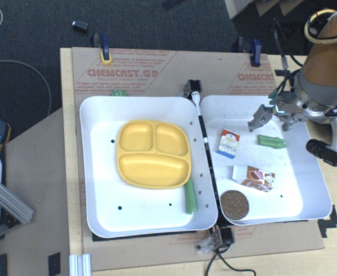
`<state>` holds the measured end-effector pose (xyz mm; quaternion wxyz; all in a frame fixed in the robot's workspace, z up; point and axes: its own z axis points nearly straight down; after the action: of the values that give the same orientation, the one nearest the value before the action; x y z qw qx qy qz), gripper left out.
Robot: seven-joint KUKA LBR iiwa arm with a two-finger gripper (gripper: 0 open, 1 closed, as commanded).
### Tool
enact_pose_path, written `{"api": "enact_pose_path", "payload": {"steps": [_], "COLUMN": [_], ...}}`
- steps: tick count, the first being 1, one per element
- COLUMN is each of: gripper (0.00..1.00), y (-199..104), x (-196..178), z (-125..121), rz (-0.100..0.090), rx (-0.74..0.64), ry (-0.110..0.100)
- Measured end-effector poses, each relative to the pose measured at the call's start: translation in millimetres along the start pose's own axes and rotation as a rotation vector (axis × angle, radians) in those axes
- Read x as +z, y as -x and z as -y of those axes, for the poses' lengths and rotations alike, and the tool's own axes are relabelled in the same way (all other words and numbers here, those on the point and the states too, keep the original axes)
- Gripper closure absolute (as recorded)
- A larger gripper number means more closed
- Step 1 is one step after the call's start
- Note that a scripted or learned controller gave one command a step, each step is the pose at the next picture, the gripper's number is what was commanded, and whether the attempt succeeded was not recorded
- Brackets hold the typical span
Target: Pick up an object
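Note:
My gripper (275, 119) hangs over the back of the right bin (312, 211), its two fingers spread apart with nothing between them. A small green object (271, 141) lies just below and in front of it. Further left in the same bin lies a small red and white carton (229, 143). A brown and white packet (255, 177) rests near the bin's middle, and a round brown cookie-like disc (235, 204) sits at its front left corner.
The left bin (94, 154) holds a yellow divided plate (154, 153) and a green stick (190, 198) along its right wall. A black bar (203, 137) runs between the bins. Blue clamps (104, 46) grip the board's back edge.

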<state>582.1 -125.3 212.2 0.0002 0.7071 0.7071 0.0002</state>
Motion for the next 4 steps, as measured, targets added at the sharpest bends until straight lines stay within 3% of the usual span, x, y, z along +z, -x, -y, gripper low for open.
{"api": "enact_pose_path", "payload": {"steps": [1, 2, 3, 4], "gripper": [0.0, 1.0, 1.0, 1.0], "y": [23, 21, -43, -98], "x": [-33, -42, -144, 36], "z": [85, 81, 101, 106], "rz": [0.0, 0.0, -0.001, -0.004], "rx": [0.006, 0.001, -0.007, -0.003], "ry": [-0.004, 0.001, 0.012, -0.019]}}
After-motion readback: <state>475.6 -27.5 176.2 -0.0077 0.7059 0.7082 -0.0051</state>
